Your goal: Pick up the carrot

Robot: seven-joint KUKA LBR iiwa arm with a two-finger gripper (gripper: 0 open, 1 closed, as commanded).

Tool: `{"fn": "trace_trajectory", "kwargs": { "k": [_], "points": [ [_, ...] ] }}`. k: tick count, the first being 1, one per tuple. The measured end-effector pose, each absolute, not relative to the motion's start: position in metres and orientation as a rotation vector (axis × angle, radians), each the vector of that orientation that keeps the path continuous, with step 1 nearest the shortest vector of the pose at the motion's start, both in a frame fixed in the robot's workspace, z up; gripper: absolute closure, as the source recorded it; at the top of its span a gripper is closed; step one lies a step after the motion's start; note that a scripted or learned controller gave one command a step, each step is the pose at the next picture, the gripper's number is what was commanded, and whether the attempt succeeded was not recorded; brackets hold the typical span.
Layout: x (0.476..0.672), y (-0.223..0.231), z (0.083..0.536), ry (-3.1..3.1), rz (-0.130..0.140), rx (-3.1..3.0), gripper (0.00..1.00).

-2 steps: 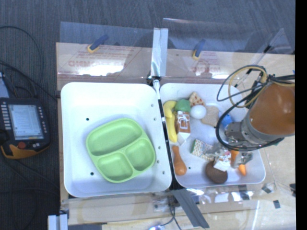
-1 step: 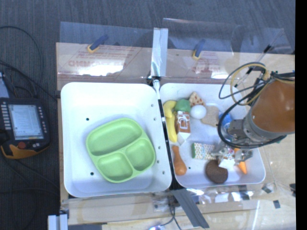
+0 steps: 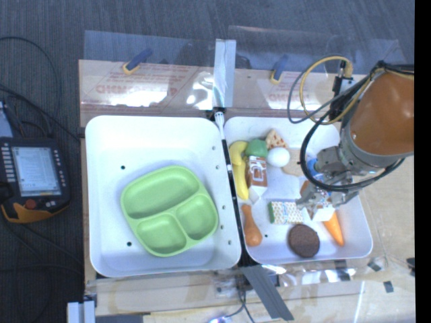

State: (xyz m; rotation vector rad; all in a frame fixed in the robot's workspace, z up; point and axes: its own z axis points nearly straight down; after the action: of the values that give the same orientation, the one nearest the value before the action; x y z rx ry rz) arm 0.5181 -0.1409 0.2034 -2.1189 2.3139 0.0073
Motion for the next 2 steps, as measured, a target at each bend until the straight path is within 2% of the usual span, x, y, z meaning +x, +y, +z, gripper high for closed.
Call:
{"fn": "trace_trajectory", "kwargs": {
  "k": [1,2],
  "points": [
    [0.481,-0.191,0.115,2.222,0.024,-2.225,1.0],
    [0.486,-0.204,0.218,2.173,-0.001,-2.263,1.0]
  ]
}}
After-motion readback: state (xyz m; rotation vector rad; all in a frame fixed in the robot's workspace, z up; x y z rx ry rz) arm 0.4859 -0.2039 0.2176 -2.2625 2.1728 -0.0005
